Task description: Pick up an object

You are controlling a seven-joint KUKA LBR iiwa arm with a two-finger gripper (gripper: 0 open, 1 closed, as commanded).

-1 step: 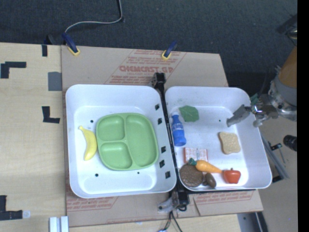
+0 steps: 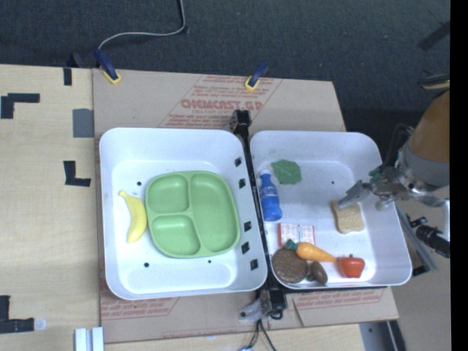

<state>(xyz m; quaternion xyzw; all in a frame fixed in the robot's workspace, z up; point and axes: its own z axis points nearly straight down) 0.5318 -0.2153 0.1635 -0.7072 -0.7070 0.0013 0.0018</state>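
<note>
The right bin holds a blue bottle, a green leafy piece, a tan bread slice, a red-and-white packet, an orange carrot, a red pepper and a brown round cookie. My gripper hangs over the right side of this bin, just above the bread slice. Its fingers stand open, one finger reaching left and down. Nothing is between them.
The left bin carries a green divided plate and a yellow banana at its left. A small dark brown piece lies beside the cookie. The grey arm with its orange band comes in from the right.
</note>
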